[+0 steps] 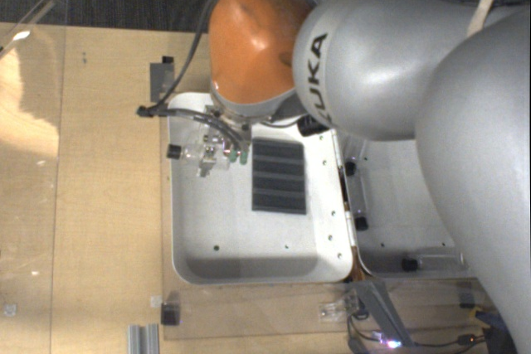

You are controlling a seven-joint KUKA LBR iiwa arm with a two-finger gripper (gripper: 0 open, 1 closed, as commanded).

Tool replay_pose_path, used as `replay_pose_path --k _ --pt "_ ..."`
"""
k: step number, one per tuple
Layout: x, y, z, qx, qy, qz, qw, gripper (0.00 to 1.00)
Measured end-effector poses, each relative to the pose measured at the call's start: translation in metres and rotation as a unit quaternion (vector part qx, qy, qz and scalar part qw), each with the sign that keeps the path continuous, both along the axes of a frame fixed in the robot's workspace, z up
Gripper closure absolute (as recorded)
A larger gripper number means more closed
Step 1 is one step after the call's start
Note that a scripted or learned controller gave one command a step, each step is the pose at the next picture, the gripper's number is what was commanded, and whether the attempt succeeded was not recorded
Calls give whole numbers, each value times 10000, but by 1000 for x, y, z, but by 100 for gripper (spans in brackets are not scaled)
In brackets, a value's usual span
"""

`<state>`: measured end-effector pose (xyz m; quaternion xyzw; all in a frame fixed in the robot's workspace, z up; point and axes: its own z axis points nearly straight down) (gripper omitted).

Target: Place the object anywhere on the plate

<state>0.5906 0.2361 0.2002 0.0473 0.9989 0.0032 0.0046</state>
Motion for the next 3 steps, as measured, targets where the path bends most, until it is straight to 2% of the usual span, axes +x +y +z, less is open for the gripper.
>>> replay_pose_path --k 1,2,3 --pt "44 0 2 -13 -12 1735 9848 100" --pt "58 0 -44 -26 -15 3564 9343 100" --pt "80 1 -8 -36 -39 4729 8811 100"
